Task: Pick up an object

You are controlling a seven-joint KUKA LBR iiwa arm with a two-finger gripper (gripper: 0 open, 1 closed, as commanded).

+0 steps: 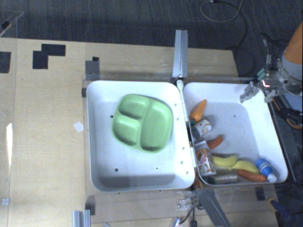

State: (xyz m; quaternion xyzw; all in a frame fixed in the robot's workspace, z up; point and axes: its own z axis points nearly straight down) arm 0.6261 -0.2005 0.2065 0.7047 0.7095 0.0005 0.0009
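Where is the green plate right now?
The green plate lies in the left bin, near its middle, well apart from the toys in the right bin.

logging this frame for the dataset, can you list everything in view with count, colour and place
bins: 2, white, side by side on the bench
divided plate: 1, green, left bin
carrot: 1, orange, right bin, upper left
small can: 1, white with print, below the carrot
sausage: 1, orange-red, mid left of right bin
carton: 1, printed, lower left corner
bananas: 2, yellow, near bottom edge
red piece: 1, below the bananas
bottle: 1, blue, lower right corner
cable: 1, dark, on the floor
arm: 1, grey and orange, right
tool: 1, above right bin's upper right corner
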